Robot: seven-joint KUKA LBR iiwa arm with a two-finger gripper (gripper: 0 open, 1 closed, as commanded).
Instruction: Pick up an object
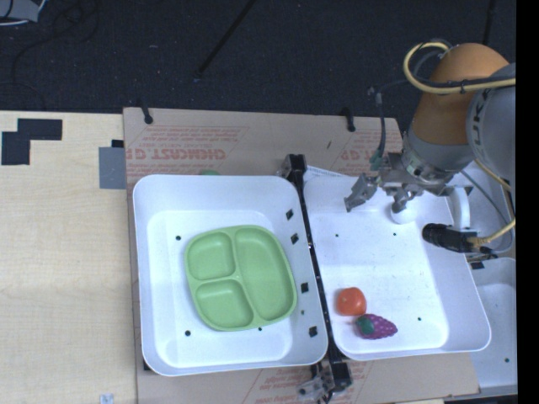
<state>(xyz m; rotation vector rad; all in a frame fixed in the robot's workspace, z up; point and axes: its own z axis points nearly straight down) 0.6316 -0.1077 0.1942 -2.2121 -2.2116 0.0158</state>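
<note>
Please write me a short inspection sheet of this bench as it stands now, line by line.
Surface: two shallow white bins side by side on a brown board, left bin and right bin.
Job's things: a red-orange toy and a purple toy, close together near the front of the right bin; neither is held.
Clutter: a green divided plate lies flat in the left bin.
Grippers: the pincer hangs over the back of the right bin, fingers spread, nothing between them.
Cables: a yellow cable loop at the arm's orange band; dark cables on the floor behind.
Surroundings: pale wooden tabletop to the left, dark floor beyond.
</note>
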